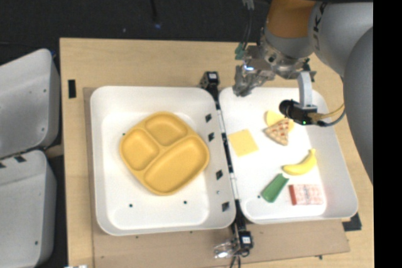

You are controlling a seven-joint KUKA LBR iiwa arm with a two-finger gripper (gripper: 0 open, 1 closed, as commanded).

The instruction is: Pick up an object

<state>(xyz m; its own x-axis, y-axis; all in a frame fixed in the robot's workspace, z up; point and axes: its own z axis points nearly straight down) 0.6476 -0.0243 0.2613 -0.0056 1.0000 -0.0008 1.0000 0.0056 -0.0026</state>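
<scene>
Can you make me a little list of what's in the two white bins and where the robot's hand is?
left bin: yellow three-part plastic plate
right bin: flat yellow cheese square, toy pizza slice, small yellow banana, green block, red-and-white packet
gripper: above the right bin's back left corner, holding nothing visible

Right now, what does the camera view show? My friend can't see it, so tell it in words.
A grey and orange robot arm's gripper hovers over the far edge of the right white bin, which holds a pizza slice, a banana, a yellow square, a green piece and a small red box. The left bin holds a yellow divided plate.
</scene>
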